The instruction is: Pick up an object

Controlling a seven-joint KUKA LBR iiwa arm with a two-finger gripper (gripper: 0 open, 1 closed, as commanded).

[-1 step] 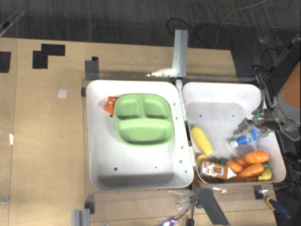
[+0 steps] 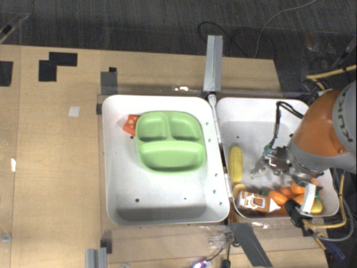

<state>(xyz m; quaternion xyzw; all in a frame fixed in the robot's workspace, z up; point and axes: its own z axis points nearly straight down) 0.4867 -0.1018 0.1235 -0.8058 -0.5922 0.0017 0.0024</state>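
Below, tan bench (image 2: 50, 166) — two white bins (image 2: 120, 166) — dark carpet (image 2: 139, 15).

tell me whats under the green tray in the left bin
A red item pokes out from under the upper-left corner of the green divided tray. How far it runs beneath, and anything else there, is covered by the tray.

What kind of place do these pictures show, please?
Probably a robot lab set up for picking tests: a wooden bench bears two white bins, toy food such as corn lies in one, and cables run across the floor.
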